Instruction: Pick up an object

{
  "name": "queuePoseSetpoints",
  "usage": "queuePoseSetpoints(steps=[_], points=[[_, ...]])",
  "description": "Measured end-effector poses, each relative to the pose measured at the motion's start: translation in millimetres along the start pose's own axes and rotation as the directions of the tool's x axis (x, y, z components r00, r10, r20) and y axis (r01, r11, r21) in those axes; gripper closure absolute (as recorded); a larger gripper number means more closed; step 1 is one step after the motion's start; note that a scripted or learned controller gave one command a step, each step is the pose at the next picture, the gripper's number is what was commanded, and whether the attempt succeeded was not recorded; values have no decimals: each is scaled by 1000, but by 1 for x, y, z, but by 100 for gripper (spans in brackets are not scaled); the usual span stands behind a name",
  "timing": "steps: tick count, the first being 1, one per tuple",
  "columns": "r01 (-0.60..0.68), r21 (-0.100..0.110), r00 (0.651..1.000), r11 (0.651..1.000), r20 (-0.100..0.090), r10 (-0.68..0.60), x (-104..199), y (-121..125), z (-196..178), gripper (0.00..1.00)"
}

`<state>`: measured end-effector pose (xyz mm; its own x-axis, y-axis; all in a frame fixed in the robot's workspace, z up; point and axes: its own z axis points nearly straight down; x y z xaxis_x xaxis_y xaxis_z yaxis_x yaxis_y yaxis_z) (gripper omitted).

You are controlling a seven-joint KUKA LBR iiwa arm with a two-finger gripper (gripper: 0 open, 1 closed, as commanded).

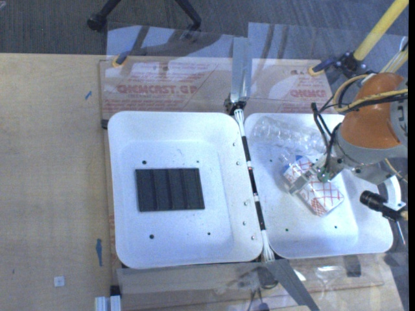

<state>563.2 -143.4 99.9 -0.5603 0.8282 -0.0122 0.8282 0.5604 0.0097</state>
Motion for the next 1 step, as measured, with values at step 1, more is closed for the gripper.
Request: queuePoseSetpoints(steps=[1], points=[[-89,9,996,996,-10,89,21,85,-84,100]])
